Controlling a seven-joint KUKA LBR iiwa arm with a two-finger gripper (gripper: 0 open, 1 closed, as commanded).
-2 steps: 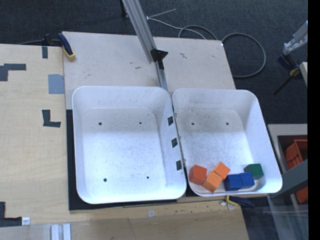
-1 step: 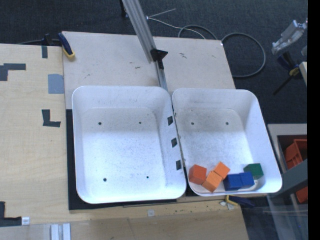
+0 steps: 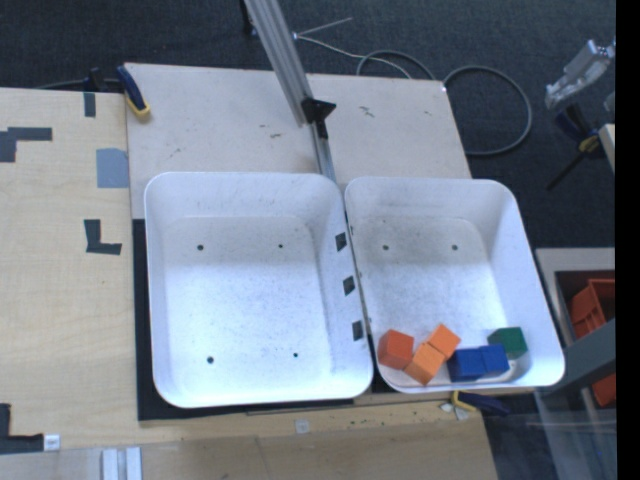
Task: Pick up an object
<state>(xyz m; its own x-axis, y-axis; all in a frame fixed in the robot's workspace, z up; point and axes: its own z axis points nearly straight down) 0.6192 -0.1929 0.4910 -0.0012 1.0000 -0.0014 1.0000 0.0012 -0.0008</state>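
Coloured blocks [image 3: 452, 353] in right bin [image 3: 500, 208]

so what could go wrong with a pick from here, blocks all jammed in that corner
1. The orange blocks, blue block and green block sit clustered and touching, so fingers may have no gap to slip into and could shove neighbours.
2. They lie against the near wall of the right bin, so a descending finger might strike the rim or wall.
3. One orange block looks tilted on another, so it may slip when squeezed.
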